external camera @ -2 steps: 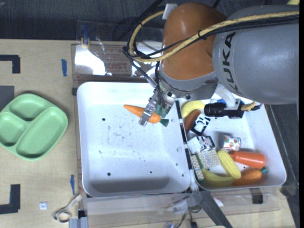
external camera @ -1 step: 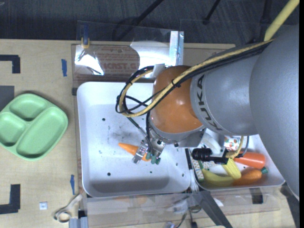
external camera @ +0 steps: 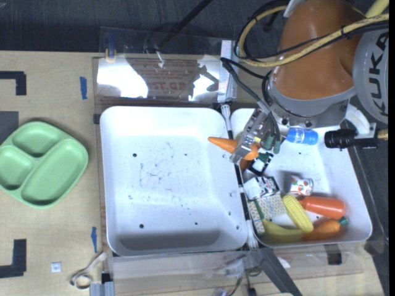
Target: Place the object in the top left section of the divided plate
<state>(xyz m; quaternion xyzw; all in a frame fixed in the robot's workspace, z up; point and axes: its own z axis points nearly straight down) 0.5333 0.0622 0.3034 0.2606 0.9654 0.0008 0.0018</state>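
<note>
Carrot point(external camera: 223, 144) clamped in gripper point(external camera: 245, 151) fingers over the divider between the two white bins, tip pointing left above left bin point(external camera: 166, 177), green divided plate point(external camera: 41, 163) well apart at bench left, corn point(external camera: 296, 211) and banana point(external camera: 281, 231) in right bin point(external camera: 327, 165).

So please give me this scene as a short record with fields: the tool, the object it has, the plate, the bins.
tool: over the divider between the two bins, fingers closed on the carrot
carrot: orange, tip pointing left over the left bin
divided plate: green, on the bench left of the bins
left bin: white
right bin: holds toy food and small packages
</note>
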